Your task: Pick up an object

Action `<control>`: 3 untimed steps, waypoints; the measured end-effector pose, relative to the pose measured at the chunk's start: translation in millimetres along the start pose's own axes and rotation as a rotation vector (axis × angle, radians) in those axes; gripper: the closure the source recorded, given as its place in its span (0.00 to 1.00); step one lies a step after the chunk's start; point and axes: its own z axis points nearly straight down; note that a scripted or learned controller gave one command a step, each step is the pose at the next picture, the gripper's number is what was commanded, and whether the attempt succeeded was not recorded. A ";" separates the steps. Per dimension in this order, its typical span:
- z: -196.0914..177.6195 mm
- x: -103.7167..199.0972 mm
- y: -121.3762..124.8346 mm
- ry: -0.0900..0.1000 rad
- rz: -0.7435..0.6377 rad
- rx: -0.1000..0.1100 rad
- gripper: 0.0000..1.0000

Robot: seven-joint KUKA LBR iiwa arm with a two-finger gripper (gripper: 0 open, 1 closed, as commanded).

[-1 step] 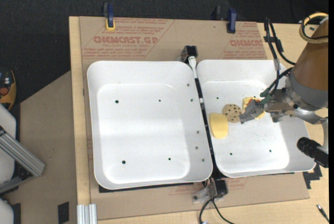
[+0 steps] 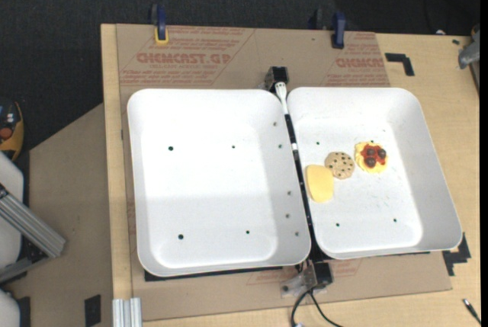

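Observation:
Three small food-like objects lie in the right bin (image 2: 427, 188). A pale yellow wedge (image 2: 320, 183) rests near the bin's left wall. Just right of it and touching it is a round tan cookie with dark chips (image 2: 339, 165). Further right sits a yellow piece topped with red and dark berries (image 2: 371, 156), close beside the cookie.
The left bin (image 2: 152, 242) stands beside the right one, joined along a black strip (image 2: 292, 158). Both rest on a brown cardboard-covered bench (image 2: 229, 55) held by blue clamps (image 2: 158, 17) at the back. Metal framing (image 2: 30, 222) stands at the left edge.

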 end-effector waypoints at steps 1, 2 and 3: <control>106.7 52.6 8.5 0.010 -0.006 0.033 0.00; 225.0 164.6 32.3 0.010 -0.010 0.032 0.00; 313.9 246.3 35.8 0.009 -0.009 0.034 0.00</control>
